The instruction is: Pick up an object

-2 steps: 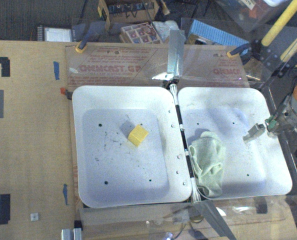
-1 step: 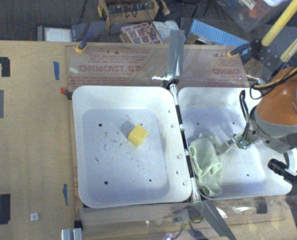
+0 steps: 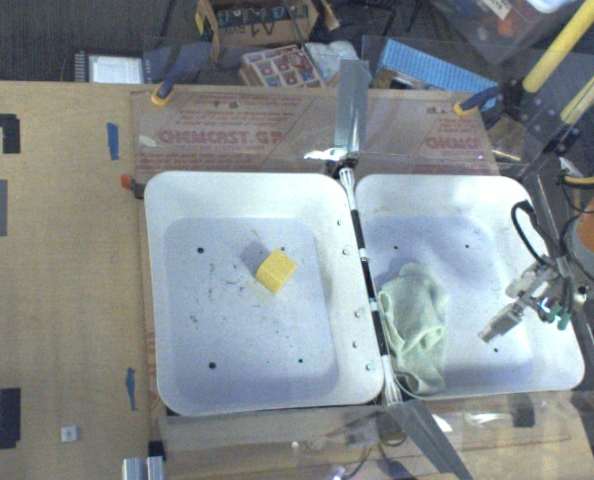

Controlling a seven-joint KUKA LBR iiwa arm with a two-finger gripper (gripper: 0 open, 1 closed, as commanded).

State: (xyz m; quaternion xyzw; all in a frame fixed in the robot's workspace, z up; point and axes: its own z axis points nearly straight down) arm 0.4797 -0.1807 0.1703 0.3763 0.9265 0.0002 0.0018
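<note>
Hovering gripper (image 3: 499,328) — right bin (image 3: 477,203), holding nothing

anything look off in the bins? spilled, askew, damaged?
Mostly fine. The pale green cloth lies crumpled against the right bin's left wall, its lower end bunched up at the rim near the divider. The yellow block sits in the left bin, turned askew to the walls. Dark specks dot both floors. The pincer hovers over the right bin.
</note>
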